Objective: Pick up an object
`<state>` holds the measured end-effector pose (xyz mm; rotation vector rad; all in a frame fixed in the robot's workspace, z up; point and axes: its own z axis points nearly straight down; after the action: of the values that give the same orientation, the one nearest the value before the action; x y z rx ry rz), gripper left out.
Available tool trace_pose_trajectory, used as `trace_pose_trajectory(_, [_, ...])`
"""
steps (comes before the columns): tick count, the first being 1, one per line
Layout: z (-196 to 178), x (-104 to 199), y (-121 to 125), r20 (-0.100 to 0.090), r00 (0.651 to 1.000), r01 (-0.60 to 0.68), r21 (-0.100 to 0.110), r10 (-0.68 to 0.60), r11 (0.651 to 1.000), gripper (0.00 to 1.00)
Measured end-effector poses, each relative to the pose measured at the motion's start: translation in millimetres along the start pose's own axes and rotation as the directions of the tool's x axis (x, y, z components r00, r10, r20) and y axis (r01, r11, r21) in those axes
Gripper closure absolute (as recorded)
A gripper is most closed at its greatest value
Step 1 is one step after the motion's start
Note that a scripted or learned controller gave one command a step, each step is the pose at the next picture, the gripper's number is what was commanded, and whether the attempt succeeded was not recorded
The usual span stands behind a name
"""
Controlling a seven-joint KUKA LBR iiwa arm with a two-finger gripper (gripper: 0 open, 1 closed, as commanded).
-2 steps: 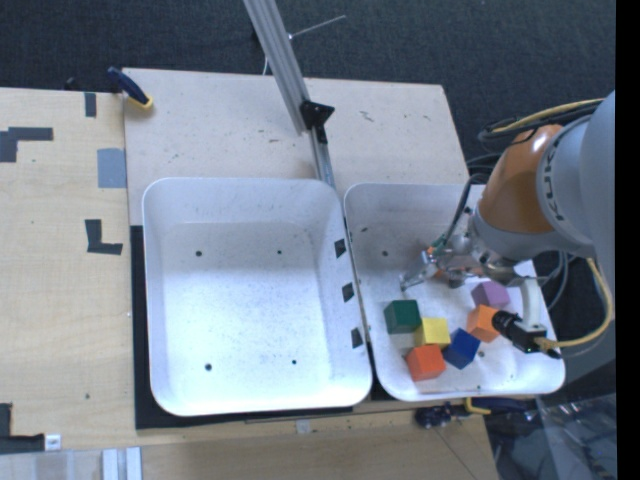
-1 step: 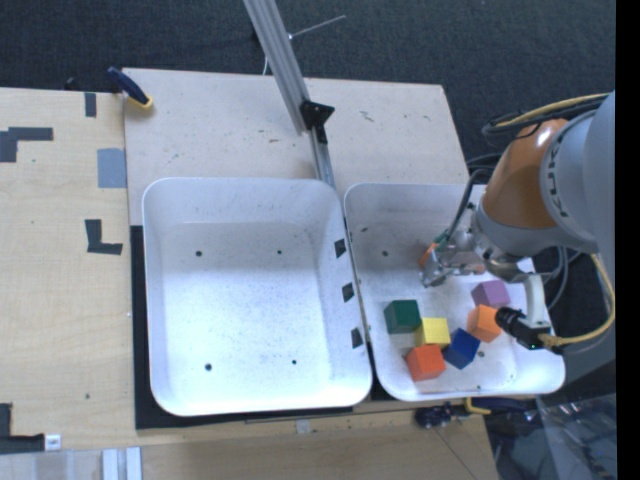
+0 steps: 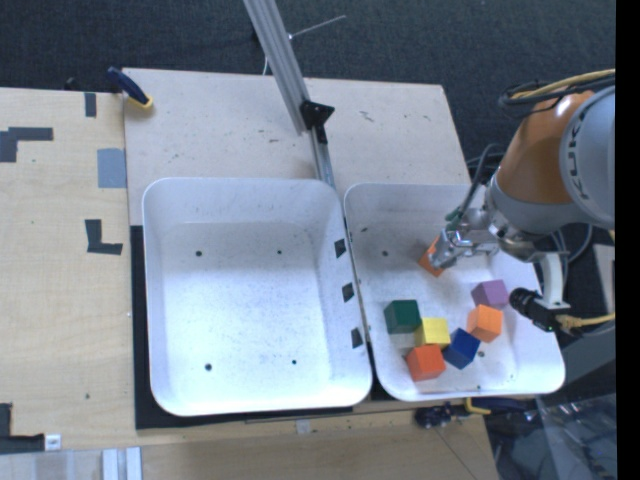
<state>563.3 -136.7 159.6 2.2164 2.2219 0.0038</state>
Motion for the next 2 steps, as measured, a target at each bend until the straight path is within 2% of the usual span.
trace_pose_trajectory(2, [-88,0,-7,0.0,1.0,-0.001,0.001,0.001,1.0,1.0])
